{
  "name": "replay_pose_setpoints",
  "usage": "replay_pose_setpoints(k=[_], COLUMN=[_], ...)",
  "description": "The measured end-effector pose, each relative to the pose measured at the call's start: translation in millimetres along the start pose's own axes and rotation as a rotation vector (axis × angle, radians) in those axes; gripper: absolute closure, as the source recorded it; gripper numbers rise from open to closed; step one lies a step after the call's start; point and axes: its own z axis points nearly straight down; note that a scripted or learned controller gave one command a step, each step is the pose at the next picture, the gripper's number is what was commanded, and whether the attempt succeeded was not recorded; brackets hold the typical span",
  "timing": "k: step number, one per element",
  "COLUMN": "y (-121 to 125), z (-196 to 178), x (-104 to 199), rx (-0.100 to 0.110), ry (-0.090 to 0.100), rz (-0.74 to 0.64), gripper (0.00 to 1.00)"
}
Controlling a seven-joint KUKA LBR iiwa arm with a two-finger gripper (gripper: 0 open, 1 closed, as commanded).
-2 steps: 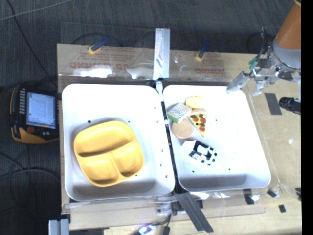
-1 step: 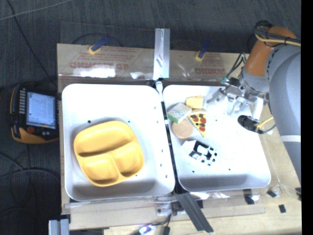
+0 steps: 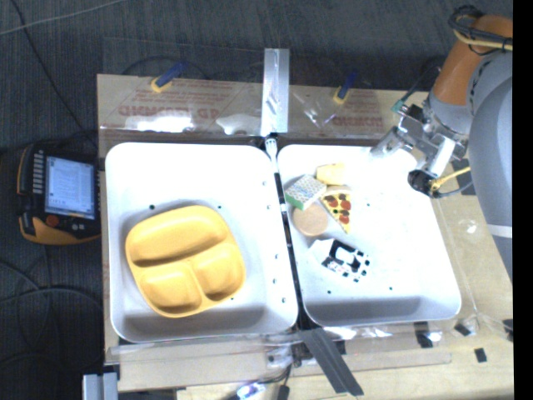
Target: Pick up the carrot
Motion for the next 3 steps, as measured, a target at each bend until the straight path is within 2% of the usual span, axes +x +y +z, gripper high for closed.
replay_pose_setpoints(k=[1, 2, 3], y=[-0.6, -14.0, -14.1], z=[40.8, -57.2, -61.1], x=[-0.2, -27.6, -27.4], rx=[0.012, 0.001, 0.005], ry=[-0.001, -0.001, -0.012], rz=[0.468, 0.737, 0.732], gripper=[0.00, 0.00, 1.00])
